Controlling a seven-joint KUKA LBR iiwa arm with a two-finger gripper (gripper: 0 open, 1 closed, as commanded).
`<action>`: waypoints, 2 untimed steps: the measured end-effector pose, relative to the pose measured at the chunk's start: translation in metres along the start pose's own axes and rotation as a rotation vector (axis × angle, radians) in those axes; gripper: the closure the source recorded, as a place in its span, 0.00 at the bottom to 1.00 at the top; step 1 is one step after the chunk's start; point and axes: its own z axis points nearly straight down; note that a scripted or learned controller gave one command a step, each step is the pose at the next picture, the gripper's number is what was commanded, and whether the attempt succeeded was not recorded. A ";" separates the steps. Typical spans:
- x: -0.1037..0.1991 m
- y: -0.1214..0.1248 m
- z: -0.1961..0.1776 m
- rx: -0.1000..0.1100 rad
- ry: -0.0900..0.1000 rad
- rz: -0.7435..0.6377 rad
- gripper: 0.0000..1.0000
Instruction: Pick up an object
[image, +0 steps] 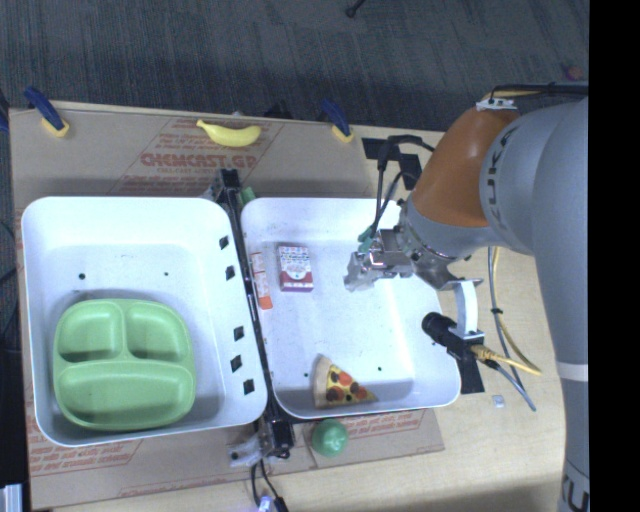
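The right bin (400, 215) holds a small red and white box (294, 267), a pizza slice toy (339, 384) near its front edge, and a thin orange and white stick (260, 279) along its left wall. My gripper (362, 271) hangs over the middle of this bin, to the right of the red box and apart from it. The wrist above hides its fingers. I see nothing held under it.
The left bin (130, 225) holds a green divided tray (124, 361). A yellow banana toy (230, 131) lies on the cardboard behind the bins. A green ball (329, 437) sits on the cardboard in front of the right bin. The arm's bulk covers the right bin's right side.
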 end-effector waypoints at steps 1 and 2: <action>0.000 0.000 0.000 0.000 0.000 0.000 0.00; 0.020 0.083 0.080 0.002 0.000 -0.003 0.00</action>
